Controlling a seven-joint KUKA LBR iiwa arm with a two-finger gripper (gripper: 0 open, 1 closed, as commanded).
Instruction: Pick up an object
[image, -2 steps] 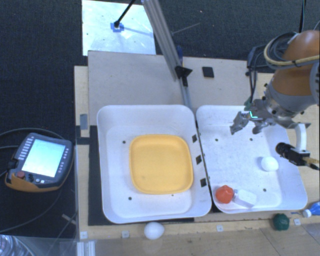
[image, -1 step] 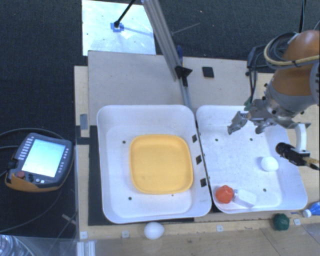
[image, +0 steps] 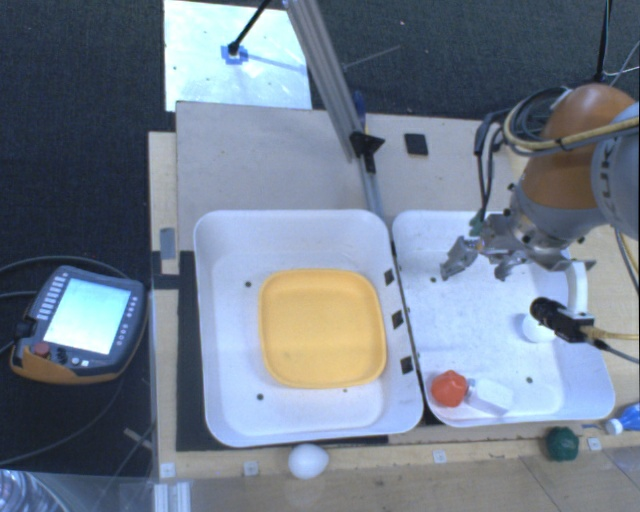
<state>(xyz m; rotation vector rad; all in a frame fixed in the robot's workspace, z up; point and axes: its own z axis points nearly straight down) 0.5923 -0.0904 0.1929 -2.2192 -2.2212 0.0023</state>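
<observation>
Hovering claw (image: 478, 258) | orange-capped bottle (image: 470, 392) well apart, bin's near edge

1. We see a dark carpet floor (image: 80, 130) around the bench.
2. The bench (image: 270, 160) has a pale board top.
3. A teach pendant (image: 78, 322) lies on the floor at the left.
4. A bright patch (image: 235, 55) shines at the top.

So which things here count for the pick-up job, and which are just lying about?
Job:
end effector, over the right bin
orange-capped bottle in that bin
small white object in that bin
yellow plate in the left bin

Lying about:
white egg
green ball
teach pendant
</observation>
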